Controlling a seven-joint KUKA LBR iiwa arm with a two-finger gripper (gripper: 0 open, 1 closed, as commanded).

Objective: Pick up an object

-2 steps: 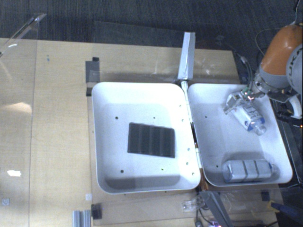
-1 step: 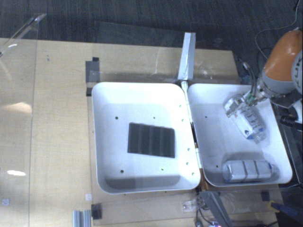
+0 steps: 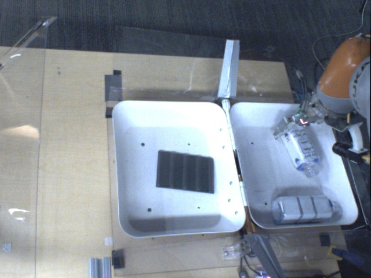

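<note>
The clear plastic bottle (image 3: pixel 301 147) lies on its side in the right bin (image 3: pixel 255 155), its neck end up toward the far right corner and its blue-tinted end pointing down toward the grey ridged pack (image 3: pixel 304 209) near that bin's front wall. The gripper (image 3: pixel 302 119) sits right at the bottle's upper end, but from here I cannot tell how its jaws stand or whether they have any hold. That bottle looks light, thin-walled and slick, likely to dent or roll under a pinch; across the middle of its body seems the safest hold. 1 dark ribbed mat (image 3: pixel 185 171) lies in the left bin (image 3: pixel 133 132).
</note>
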